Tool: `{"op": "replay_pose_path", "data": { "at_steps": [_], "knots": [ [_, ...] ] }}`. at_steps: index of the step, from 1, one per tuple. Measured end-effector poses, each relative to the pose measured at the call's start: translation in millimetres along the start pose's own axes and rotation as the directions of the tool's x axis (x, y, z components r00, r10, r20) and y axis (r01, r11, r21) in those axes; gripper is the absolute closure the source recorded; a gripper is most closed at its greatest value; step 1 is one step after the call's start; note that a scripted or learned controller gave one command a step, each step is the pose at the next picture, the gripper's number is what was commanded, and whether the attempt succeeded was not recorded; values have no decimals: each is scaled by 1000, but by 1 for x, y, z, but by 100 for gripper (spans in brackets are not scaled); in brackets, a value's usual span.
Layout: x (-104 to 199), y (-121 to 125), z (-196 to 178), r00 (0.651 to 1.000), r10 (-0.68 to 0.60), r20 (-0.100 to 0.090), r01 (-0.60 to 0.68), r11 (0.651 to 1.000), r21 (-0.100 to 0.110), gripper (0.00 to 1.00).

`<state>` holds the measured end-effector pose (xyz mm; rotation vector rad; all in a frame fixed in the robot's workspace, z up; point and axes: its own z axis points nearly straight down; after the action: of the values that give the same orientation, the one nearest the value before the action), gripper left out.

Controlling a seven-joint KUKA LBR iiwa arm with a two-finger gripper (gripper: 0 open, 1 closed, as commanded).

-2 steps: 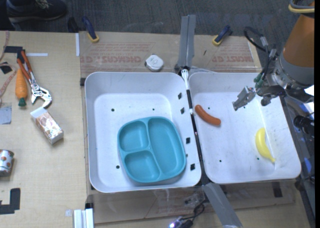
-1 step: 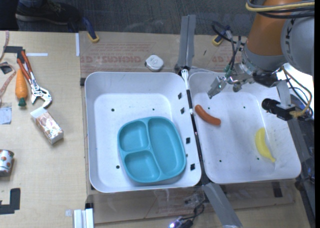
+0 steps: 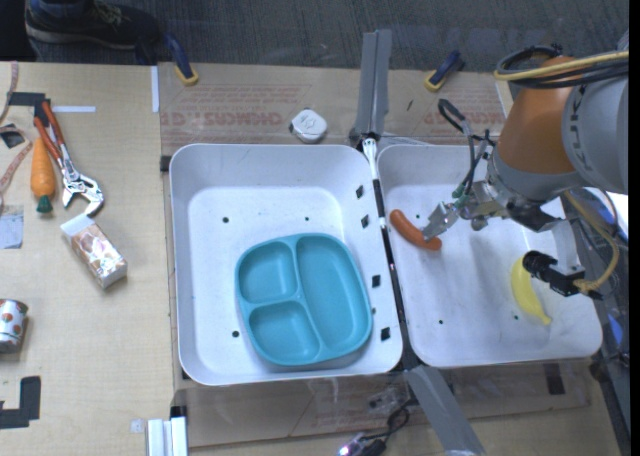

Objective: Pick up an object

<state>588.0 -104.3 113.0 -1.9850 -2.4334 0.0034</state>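
We're over the right-hand bin (image 3: 430,344) now, and the gripper (image 3: 441,221) is down low at that bin's upper left, right at the hot dog (image 3: 413,229) lying just inside the shared divider. Here's the worry: the fingertips look to be meeting only the right end of the hot dog rather than its middle. If we close and lift from there, the hot dog could pivot out, roll toward the bin wall, or simply be nudged along the floor. It also sits at a slant, so if the jaws aren't lined up across its narrow side, they'll push it rather than pinch it. The bin wall close on the left leaves little room for a finger to slip behind.

As for the gripper, the fingers appear narrowly parted, tips touching or just beside the hot dog's end. We can't see the hot dog clearly between them, so we don't call it held; it still rests on the bin floor.

Other candidates sit well apart: a banana (image 3: 528,291) at the right of the same bin, under the arm (image 3: 545,134), and a teal divided plate (image 3: 300,296) in the left bin (image 3: 200,274).
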Motion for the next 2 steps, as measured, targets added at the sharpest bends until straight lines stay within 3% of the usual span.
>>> {"op": "replay_pose_path", "data": {
  "at_steps": [1,2],
  "knots": [
    [-60,-123,22,998,60,-2,-60,998,0,0],
    [-64,-32,-19,918,397,0,-397,918,-2,0]
  ]
}}
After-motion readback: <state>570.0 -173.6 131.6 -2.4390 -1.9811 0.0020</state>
